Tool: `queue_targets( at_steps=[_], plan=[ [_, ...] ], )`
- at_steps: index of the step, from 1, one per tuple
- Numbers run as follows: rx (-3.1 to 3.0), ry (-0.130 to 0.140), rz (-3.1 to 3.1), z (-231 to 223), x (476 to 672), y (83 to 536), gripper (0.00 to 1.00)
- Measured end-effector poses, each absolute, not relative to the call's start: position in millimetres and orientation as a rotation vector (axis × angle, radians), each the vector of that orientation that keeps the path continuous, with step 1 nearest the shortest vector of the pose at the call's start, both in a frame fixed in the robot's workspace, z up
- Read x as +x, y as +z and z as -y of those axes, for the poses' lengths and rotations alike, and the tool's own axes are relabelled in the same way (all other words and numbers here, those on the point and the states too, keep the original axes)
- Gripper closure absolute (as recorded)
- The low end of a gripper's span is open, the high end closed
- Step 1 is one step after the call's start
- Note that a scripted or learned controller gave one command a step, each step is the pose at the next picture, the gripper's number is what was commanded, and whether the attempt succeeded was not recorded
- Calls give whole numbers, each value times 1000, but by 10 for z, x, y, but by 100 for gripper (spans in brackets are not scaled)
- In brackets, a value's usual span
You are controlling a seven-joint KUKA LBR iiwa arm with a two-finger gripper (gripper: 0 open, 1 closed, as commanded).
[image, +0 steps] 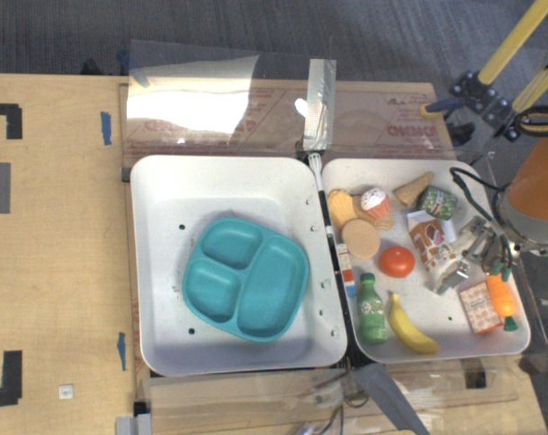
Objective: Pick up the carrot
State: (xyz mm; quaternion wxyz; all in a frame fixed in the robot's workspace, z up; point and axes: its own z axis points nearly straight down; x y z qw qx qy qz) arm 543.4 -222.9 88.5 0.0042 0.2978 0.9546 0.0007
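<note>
Orange carrot [502,295] at 3 o'clock in right bin [518,343]; gripper [477,247] just beside (finger state: cannot tell). Approach step; next: descend at 5 o'clock.

You see an orange carrot [502,295] with a green top, a yellow banana [408,326] and a red tomato [398,261]. Your teal divided plate [245,279] sits in a white bin [156,243].

Arm [536,188]: rounded orange band at the frame's right edge
Cable [477,188]: thin, black, looping beside the band
Gripper [468,256]: bare silvery metal parts, angular, small green detail
</note>
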Motion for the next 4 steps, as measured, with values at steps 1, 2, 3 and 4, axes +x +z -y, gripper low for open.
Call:
queue_targets(
  at_steps=[1,2,3,4],
  plan=[
    [984,7,-2973,1243,5332,897,0],
    [1475,-12,-2758,1030,5343,906,0],
    [1468,-1,-2753,998,5377,1017,100],
    [958,0,-2983,1251,4906,922,100]
  ],
)
